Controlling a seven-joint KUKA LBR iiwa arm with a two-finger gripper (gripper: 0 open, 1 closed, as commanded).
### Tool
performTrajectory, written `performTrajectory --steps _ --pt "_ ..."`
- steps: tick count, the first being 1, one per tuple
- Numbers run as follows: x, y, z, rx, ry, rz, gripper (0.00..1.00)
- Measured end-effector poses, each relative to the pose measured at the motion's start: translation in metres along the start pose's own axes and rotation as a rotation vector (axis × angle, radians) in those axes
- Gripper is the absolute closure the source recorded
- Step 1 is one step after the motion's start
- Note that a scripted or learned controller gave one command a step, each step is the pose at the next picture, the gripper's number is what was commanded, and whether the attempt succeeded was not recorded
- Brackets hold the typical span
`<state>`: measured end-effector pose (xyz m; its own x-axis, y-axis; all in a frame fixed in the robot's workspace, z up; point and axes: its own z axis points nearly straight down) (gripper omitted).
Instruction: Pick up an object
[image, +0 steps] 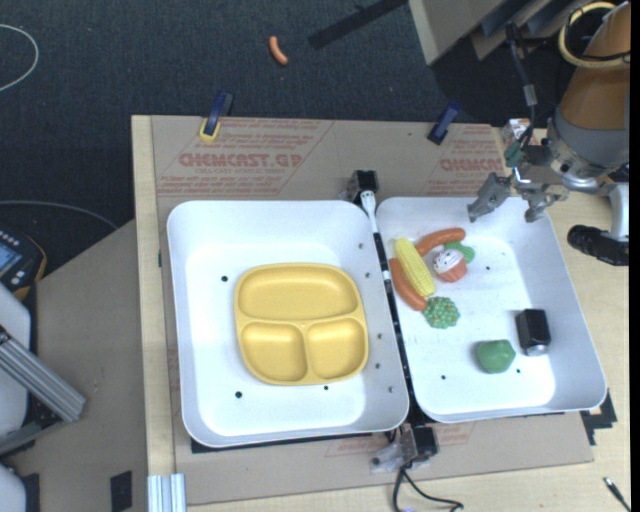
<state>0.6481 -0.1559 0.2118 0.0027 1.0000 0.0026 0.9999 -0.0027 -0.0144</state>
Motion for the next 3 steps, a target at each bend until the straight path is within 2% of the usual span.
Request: performTrajectory --steps 1,2,3 --pt "0.000 0.003 -0.008 -0.014 -0.003 -0.003 0.00" --pt "-0.008 -0.002 0.049 -0.008 -0.001 -0.002 0.00" --pt "-0.016 -0.005 0.095 -0.020 -0.004 0.000 0.00"
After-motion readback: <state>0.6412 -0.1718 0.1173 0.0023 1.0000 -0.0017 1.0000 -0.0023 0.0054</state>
